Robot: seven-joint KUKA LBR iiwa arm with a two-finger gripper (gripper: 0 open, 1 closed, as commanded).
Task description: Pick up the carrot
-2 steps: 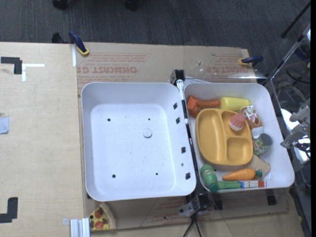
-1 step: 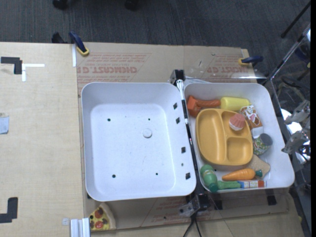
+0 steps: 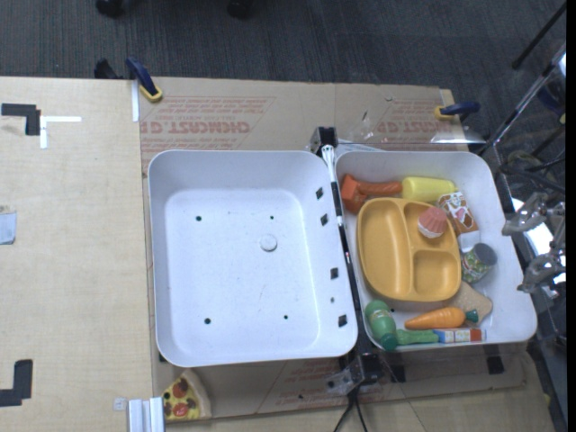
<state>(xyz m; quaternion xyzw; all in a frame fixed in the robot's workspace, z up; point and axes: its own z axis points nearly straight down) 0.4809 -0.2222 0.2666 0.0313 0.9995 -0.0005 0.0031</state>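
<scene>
1. Camera view: the left bin (image 3: 238,250) on the counter (image 3: 72,241) offers open space for dropping.
2. The carrot (image 3: 436,318) lies flat in the right bin (image 3: 504,232), wedged below the yellow divided tray (image 3: 405,250).
3. The tool (image 3: 538,246) sits at the right edge; its state cannot be told.

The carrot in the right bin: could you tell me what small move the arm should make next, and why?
Probably a reach leftward, bringing the gripper above the carrot. The carrot lies flat near the front wall of the right bin, just below the yellow divided tray and beside the green bottle, while the gripper sits at the bin's right rim, apart from it.
</scene>
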